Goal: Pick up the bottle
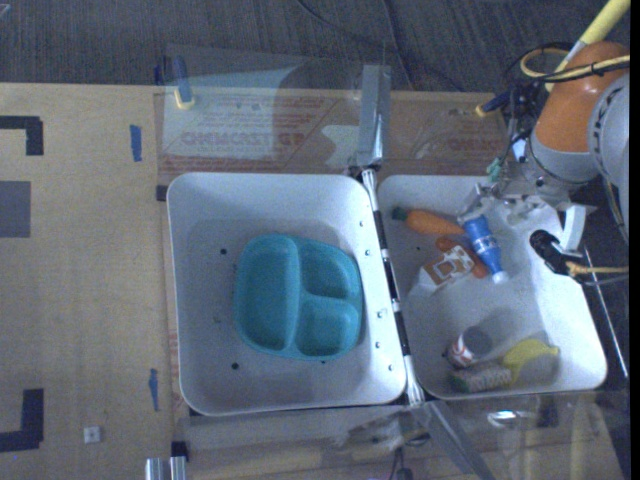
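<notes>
A: Dark carpet behind, tan bench (80, 298) in front w/ black corner marks and blue tape bits. Two white bins sit side by side on it. Status of the pick?

B: Not done yet, by my read. Bottle (483, 247) lies in right bin (580, 358), upper part, tilted, cap end pointing down-right. Gripper (505, 196) sits just above its upper end, near or touching; can't tell which.

A: Gripper state?

B: Cannot tell. Wrist hardware and cables crowd that spot, so no call on a grasp. Bottle looks to rest on the bin floor, i.e. not lifted. Left to do: secure it, raise it clear of the bin.

A: Neighbours?

B: Carrot (432, 222) just beside the bottle's left, orange, tapered, matte. Small carton (452, 264) below it, brown-and-white print, flat faces, close to or touching the bottle. Further down: grey cup (482, 338), banana (530, 353) yellow and curved, plus a mesh-looking roll (482, 378) at the front wall.

A: Bottle material?

B: Prob. plastic, blue body, paler ends, smooth and round, so likely to roll or slip under a pinch.

A: Left bin (200, 208)?

B: Holds a teal tray (298, 295), three compartments, rounded corners, slightly glossy. Bin walls are smooth white w/ rounded corners; clear panel (250, 118) stands behind.
</notes>
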